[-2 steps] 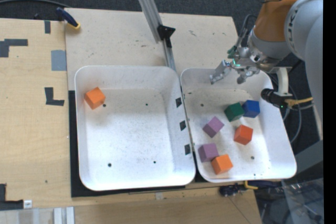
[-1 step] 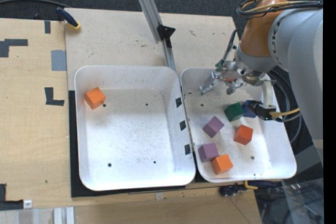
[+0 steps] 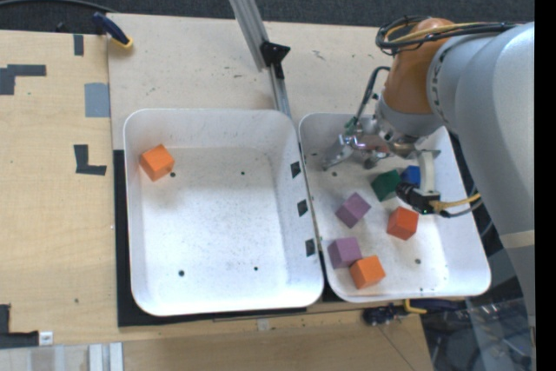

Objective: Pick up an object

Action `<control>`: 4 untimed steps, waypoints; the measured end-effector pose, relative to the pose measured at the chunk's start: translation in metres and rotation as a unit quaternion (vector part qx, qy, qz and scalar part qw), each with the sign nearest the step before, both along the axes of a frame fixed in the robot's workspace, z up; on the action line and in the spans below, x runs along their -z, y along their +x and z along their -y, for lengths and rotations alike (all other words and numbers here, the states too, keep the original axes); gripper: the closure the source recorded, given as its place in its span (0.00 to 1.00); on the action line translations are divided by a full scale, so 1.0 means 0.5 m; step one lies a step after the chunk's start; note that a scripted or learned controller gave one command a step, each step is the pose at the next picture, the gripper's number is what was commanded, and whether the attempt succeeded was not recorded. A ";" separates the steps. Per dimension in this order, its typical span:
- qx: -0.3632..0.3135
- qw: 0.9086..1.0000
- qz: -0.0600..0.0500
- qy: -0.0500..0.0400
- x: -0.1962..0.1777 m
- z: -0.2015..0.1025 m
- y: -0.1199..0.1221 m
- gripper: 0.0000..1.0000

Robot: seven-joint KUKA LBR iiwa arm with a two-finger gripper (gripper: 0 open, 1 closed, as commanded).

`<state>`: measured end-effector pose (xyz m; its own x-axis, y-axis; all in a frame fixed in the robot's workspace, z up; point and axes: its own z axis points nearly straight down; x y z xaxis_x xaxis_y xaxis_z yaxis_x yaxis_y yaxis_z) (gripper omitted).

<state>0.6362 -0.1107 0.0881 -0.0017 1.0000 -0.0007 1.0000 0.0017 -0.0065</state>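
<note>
Arm over the right shallow white plastic bin (image 3: 460, 274), gripper (image 3: 347, 148) low near that bin's upper-left corner, nothing visibly held.

Fingers (image 3: 335, 159): can't tell whether open or closed, too small and cluttered at the metal tip. Relative to the right bin: dark green block (image 3: 386, 185) near centre, just below the gripper body; small blue block (image 3: 411, 176) touching the green one's right side; red-orange cube (image 3: 402, 223) lower right of green; one purple cube (image 3: 353, 209) left of centre; second purple cube (image 3: 344, 252) below it, beside an orange cube (image 3: 367, 271) near the bottom rim. Left of the right bin sits the left white plastic bin (image 3: 139, 274) with one orange cube (image 3: 157, 162) near its upper-left corner. Both bins rest on the light wood counter (image 3: 52, 230).
</note>
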 end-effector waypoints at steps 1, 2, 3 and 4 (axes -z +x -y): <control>-0.001 1.000 0.002 0.000 -0.027 -0.002 0.003 1.00; 0.000 1.000 0.006 0.000 -0.152 -0.011 0.011 1.00; 0.000 1.000 0.005 0.000 -0.252 -0.009 -0.006 1.00; 0.000 1.000 0.003 0.001 -0.269 -0.010 -0.006 1.00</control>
<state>0.6332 -0.1055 0.2228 -0.0010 1.0000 0.0005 1.0000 0.0010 -0.0005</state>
